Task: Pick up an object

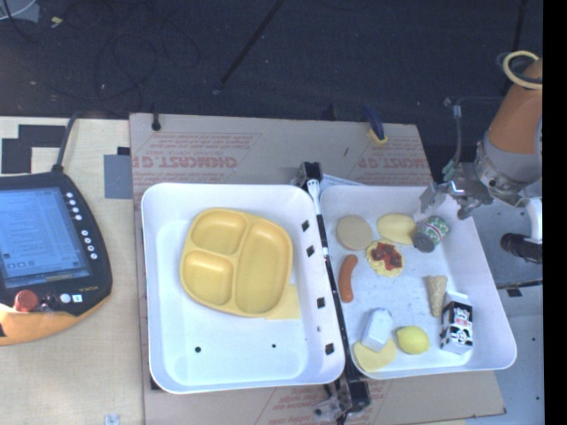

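Overhead, pincer [449, 195] poised above right bin [496, 312] corner.

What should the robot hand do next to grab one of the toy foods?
Probably a short drop toward the small can. The gripper hangs over the upper right corner of the right bin, and the can lies just below and beside it, nearer than the lemon or sausage. Nothing sits between its fingers yet.

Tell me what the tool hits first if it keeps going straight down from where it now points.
Most likely the small grey-green can lying by the right white bin's upper rim: the tool hangs just above it. Depth is hard to judge from this slant, so it might meet the rim instead.
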`<state>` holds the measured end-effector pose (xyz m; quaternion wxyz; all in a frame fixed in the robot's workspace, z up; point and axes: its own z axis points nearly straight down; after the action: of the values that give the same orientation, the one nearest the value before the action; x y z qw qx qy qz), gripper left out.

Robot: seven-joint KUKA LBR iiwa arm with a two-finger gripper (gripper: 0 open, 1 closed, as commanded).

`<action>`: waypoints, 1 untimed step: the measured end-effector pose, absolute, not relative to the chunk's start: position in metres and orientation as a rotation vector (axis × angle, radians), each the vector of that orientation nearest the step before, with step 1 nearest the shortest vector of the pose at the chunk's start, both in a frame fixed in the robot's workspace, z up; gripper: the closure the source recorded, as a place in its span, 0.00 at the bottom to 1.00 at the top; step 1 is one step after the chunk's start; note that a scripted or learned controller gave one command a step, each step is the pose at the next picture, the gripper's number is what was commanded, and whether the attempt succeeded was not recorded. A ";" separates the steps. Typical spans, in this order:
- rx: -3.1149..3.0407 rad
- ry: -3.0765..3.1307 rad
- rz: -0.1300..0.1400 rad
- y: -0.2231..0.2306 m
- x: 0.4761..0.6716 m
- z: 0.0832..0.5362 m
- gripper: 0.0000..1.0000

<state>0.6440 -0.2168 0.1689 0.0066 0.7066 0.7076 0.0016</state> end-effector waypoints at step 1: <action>2.219 2.224 -0.002 -0.213 0.640 0.163 0.00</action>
<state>0.6400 -0.2131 0.1629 0.0000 0.7063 0.7079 -0.0005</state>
